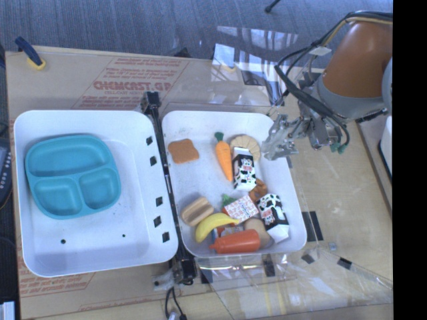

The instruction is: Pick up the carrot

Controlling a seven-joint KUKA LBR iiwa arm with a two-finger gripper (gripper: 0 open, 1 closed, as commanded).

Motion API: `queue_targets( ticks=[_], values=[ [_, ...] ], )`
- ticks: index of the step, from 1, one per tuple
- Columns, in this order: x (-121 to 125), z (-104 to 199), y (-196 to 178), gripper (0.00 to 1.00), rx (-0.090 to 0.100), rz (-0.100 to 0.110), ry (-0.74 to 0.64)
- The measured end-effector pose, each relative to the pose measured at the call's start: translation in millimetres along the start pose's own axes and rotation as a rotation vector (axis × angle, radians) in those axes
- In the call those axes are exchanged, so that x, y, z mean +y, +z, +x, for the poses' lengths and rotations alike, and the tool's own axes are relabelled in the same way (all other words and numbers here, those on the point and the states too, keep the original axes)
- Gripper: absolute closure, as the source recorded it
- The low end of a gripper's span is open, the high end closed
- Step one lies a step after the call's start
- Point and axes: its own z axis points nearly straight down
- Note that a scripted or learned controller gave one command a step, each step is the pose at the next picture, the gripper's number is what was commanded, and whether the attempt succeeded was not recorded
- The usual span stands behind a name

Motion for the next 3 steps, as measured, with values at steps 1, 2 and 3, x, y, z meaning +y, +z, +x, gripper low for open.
queue_targets(
  ticks=[1, 2, 3],
  values=[
    [73, 12, 104, 0.00, 0.008, -0.006, 0.012],
    [42, -69, 168, 0.00, 0.002, 0.000, 0.348],
    [82, -10, 167, 0.00, 0.003, -0.003, 0.347]
  ],
)
